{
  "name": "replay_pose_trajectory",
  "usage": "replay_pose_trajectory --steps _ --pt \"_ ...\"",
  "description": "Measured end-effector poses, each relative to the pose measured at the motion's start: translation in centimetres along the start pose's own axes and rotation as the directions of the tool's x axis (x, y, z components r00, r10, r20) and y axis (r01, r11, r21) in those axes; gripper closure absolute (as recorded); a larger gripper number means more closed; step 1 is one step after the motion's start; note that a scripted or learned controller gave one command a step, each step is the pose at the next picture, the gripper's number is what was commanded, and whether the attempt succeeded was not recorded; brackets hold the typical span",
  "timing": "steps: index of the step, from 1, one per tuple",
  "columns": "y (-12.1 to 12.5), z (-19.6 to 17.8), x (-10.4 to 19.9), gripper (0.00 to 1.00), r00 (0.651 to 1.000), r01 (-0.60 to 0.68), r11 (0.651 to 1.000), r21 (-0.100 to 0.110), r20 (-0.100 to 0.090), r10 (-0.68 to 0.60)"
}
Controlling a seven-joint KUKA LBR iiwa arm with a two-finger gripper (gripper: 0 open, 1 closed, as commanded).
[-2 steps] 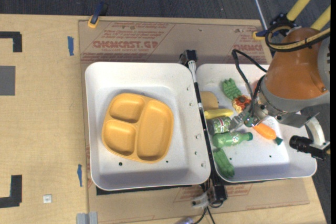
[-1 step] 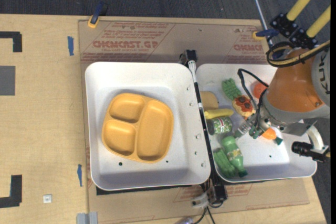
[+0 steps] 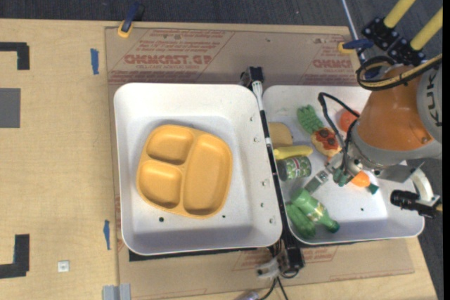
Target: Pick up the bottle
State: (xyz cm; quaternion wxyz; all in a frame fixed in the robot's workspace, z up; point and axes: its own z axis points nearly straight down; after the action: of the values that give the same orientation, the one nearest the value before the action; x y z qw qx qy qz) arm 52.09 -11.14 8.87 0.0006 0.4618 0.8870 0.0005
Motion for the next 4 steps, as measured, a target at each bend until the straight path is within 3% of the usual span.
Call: replay_pose_trajectory --steps 1,2,3,4 --pt "0.9 -9.6 8.4 0.00 0.993 0.121 0.993 0.000 0.000 -0.121" --pt "8.8 -18.7 6.9 0.00 1.000 0.007 1.000 -0.001 0.001 -0.007" --pt "8.8 -19.7 6.9 1.00 1.000 0.007 1.000 -0.003 0.003 -0.007" --pt "10.3 -9.6 14.5 1.00 0.999 -0.046 0.999 0.002 -0.001 0.046"
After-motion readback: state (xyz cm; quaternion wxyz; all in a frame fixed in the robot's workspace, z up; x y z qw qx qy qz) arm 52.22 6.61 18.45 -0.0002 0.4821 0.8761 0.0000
